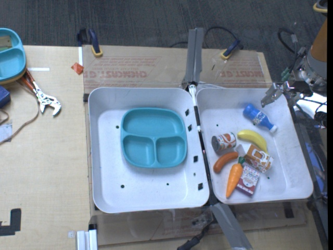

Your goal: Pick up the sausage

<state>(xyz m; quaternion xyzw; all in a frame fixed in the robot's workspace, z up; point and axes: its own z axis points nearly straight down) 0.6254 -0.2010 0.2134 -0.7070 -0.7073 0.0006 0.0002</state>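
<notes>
Gripper [271,95] position: above the far right corner of the right bin [291,191], at the bin's rim. Whether it is spread or closed cannot be told from this view. Nothing is visible in its grasp. The arm [318,51] enters from the right, with the orange band at the upper right edge of the view.

Right bin contents:
- Sausage [225,162]: near the bin's centre, lying slantwise, toward the left wall. It touches the can [224,142] on its far side and the carrot [233,180] on its near side.
- Banana [252,139]: right of the can.
- Blue bottle [258,117]: toward the far wall, lying on its side, nearest of all items to the gripper.
- Two small cartons [258,158] [248,180]: right of the sausage and carrot.

The sausage is well apart from the gripper, with the bottle and banana between them.

Left bin [104,139] contents:
- Blue divided plate [154,137], at the centre.

Bench [47,160], left side: a wrench [46,101] and a second blue tray [10,53] at the far left edge.
</notes>
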